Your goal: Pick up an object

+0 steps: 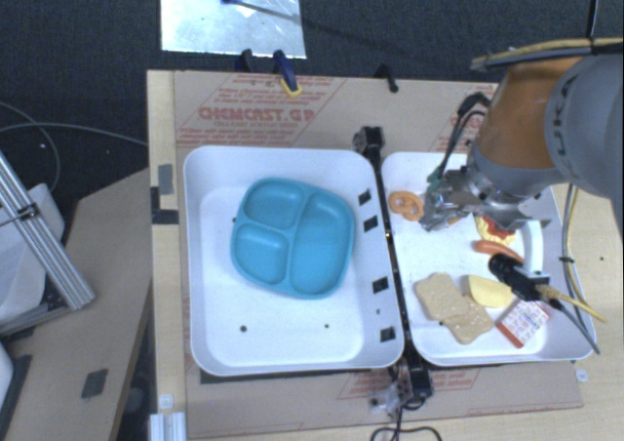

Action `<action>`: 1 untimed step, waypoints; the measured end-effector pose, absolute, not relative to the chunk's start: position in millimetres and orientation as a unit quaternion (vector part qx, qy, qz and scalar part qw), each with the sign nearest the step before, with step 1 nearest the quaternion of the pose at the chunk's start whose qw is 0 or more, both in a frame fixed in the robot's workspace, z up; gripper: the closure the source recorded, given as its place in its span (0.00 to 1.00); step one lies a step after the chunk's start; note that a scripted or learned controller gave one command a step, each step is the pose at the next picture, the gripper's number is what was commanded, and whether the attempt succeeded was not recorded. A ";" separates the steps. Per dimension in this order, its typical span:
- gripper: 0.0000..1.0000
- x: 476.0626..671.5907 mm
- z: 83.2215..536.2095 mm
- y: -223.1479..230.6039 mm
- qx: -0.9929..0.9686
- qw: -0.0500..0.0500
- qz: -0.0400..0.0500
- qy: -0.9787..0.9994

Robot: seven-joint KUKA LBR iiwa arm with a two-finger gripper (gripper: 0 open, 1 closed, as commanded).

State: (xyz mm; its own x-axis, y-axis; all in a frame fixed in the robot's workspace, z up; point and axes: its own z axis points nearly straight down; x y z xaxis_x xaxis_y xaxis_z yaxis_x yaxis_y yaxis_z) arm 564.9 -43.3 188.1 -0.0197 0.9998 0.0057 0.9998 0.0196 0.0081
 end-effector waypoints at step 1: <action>1.00 565.7 184.4 87.2 0.701 -0.001 0.003 0.713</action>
State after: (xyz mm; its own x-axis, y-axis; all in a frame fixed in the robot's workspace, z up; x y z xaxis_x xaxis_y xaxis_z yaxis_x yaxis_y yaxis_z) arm 565.7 87.2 184.4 -0.0168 0.9998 0.0047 0.9999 0.0168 0.0025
